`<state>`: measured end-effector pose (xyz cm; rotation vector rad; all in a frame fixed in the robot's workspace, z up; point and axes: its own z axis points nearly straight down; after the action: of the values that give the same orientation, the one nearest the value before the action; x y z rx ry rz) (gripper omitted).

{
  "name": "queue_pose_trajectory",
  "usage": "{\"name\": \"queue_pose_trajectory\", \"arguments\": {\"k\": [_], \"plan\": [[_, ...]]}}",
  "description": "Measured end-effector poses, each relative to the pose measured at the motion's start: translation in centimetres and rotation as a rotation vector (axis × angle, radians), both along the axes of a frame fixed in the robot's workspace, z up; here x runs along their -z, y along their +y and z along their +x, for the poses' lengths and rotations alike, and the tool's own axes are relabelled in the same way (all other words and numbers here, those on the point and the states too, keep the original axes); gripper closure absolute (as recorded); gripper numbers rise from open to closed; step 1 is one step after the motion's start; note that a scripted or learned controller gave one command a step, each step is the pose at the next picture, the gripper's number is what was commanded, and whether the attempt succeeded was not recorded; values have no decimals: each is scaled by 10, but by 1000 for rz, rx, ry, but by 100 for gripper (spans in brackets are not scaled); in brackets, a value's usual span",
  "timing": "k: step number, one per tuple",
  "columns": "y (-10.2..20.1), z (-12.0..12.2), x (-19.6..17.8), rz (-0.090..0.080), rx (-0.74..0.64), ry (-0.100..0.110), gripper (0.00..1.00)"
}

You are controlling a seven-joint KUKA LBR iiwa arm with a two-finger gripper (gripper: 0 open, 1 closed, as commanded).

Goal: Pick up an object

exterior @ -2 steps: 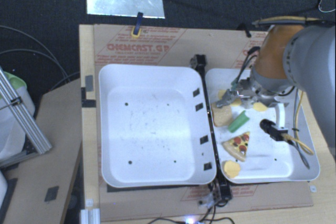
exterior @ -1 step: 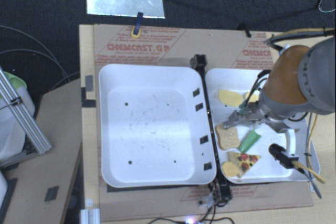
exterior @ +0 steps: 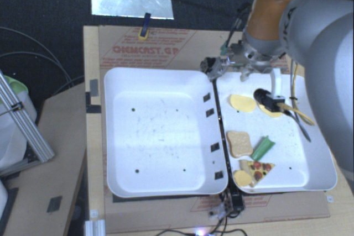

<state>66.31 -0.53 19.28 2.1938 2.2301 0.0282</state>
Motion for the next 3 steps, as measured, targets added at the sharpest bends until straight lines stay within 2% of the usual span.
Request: {"name": "queue_pose_trajectory", "arguments": {"k": [1, 2, 3], "plan": [[-8, -5, -4, -3, 10, 16, 100], [71, -65, -30, 1, 4, 21, 100], [145, -85, -12, 1, 5, 23, 100]]}}
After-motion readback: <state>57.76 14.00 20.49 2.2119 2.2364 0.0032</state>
